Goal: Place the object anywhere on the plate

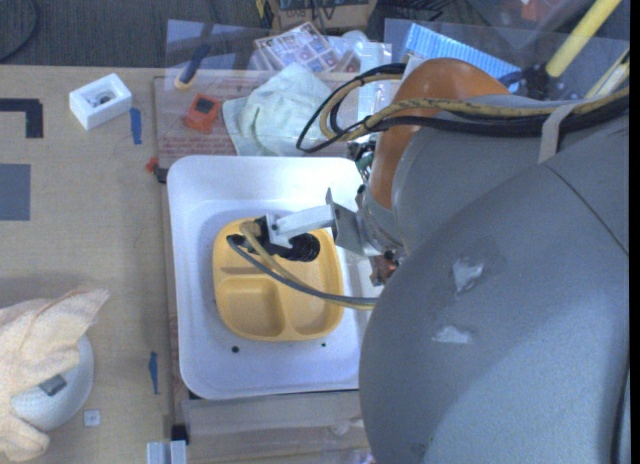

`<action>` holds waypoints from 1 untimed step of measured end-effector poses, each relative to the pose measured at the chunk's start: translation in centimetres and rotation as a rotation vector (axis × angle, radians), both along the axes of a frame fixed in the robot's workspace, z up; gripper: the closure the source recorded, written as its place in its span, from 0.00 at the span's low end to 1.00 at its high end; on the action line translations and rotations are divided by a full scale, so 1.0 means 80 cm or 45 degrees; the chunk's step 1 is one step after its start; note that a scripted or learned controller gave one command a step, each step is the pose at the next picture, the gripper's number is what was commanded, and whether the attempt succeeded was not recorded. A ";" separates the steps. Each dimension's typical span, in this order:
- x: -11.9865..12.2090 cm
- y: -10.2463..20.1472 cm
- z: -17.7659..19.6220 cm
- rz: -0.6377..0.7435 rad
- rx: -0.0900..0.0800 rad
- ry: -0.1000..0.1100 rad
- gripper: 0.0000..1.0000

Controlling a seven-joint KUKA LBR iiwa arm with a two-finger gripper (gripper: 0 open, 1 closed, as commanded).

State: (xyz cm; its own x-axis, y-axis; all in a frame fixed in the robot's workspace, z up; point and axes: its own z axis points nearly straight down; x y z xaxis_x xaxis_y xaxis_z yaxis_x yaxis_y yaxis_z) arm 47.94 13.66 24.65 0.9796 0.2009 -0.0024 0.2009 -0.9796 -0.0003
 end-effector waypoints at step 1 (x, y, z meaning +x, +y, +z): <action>0.021 -0.056 0.120 -0.005 -0.002 -0.004 0.00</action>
